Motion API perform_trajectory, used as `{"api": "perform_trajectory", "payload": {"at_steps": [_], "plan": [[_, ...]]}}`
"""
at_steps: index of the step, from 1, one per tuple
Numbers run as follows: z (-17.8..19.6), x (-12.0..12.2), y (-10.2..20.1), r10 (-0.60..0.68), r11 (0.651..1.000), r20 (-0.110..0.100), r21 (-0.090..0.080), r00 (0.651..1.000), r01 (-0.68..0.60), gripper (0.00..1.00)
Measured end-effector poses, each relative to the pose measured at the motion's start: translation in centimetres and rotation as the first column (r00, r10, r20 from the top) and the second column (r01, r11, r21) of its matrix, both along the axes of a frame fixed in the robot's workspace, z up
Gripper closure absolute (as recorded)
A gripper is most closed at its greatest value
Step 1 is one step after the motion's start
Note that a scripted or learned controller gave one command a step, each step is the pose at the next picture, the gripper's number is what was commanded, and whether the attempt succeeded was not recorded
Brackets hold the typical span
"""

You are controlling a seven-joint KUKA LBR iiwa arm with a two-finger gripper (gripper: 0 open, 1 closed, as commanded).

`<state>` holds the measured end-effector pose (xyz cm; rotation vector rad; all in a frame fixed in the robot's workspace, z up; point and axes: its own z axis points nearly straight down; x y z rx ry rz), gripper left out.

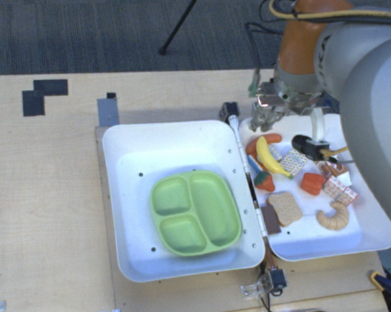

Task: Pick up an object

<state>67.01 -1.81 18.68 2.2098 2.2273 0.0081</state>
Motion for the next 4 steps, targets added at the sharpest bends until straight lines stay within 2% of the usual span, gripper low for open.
{"api": "perform_trajectory", "payload": {"at_steps": [1, 2, 3, 4], "plan": [[-0.1, -0.1, -0.1, -0.001, 1.0, -0.003, -0.001, 1.0, 0.001, 0.0], [-10.0, -8.5, -10.1, -0.005, 1.0, -0.005, -0.002, 1.0, 0.005, 0.0], [-10.0, -17.1, -8.8, -0.007, 1.0, 0.0, -0.002, 1.0, 0.007, 0.0], [-8.9, -16.9, -8.7, -0.007, 1.0, 0.006, -0.002, 1.0, 0.007, 1.0]]}}
